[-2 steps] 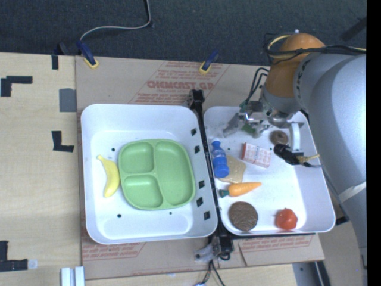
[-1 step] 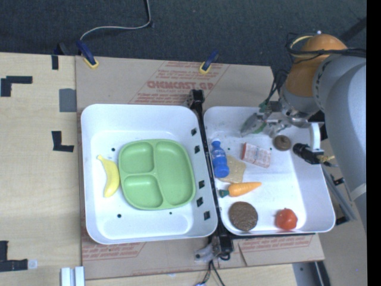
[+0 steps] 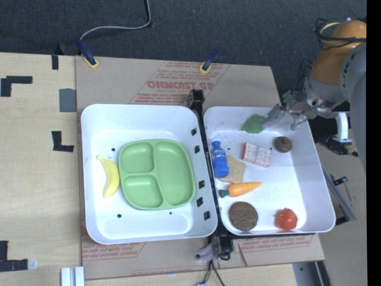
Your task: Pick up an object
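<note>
Two fingers of my claw (image 3: 284,115) hang over the right bin (image 3: 309,177).
Blur hides how wide they stand; green object (image 3: 253,124) lies just beside.

A cardboard sheet (image 3: 172,82) covers the pale wooden bench (image 3: 30,159); beyond it, dark carpet (image 3: 208,16) crossed by a white cable (image 3: 143,11).

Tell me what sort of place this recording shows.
Probably a robotics lab test bench, not a kitchen: two shallow white plastic bins clamped onto cardboard sheeting, toy food such as a yellow plastic banana and orange plastic carrot, and loose cabling.
</note>
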Controlling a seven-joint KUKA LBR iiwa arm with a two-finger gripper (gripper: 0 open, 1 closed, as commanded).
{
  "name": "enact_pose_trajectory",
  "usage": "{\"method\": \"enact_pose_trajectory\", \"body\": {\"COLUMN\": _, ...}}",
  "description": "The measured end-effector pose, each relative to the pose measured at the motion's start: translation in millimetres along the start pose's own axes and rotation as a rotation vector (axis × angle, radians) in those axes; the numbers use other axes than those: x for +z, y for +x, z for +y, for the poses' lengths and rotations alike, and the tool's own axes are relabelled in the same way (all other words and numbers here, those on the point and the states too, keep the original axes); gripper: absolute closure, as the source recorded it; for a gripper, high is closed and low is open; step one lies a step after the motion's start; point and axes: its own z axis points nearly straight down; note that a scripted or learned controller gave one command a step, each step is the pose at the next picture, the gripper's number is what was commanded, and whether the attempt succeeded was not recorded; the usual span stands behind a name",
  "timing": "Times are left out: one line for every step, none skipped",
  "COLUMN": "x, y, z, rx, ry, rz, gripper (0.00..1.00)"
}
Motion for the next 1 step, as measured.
{"method": "enact_pose_trajectory", "body": {"x": 39.7, "y": 70.1, "z": -0.5, "rx": -0.001, "ry": 0.003, "rz": 0.003, "gripper": 0.00}}
